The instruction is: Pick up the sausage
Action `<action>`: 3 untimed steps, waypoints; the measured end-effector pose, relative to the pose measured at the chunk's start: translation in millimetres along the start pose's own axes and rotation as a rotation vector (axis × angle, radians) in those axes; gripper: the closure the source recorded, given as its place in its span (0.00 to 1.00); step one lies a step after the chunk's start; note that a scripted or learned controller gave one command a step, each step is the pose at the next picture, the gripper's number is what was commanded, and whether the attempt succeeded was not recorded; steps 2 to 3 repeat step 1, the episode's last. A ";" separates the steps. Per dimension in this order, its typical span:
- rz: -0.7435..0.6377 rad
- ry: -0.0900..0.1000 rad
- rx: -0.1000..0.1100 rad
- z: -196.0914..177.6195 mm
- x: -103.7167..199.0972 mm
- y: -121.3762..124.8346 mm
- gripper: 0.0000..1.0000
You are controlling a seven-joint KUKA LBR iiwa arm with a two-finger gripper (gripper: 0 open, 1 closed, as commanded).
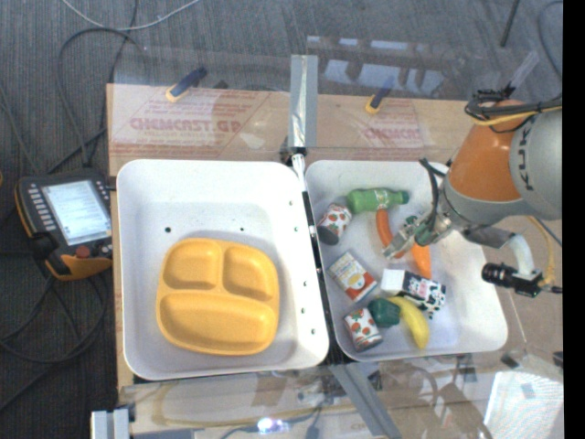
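My end effector (413,234) hangs low in the right bin (489,323), and I cannot tell how it is set from this slant. The sausage (384,230) lies just to its left, a slim orange-red piece running lengthwise away from the front rim. A second orange piece, likely a carrot (421,261), sits just below me, so I judge the main risk is closing on the wrong one. A green bottle (376,198) lies beyond the sausage, close to its far end. To do this well I should shift left, line up across the sausage's narrow width, centre on its middle, and descend straight so I nudge neither the bottle nor the carrot.
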State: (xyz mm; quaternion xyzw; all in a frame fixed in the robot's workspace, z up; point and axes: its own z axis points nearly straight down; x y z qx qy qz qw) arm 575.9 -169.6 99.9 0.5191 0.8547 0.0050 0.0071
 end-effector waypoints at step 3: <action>-0.187 0.009 0.013 -107.6 22.5 21.9 1.00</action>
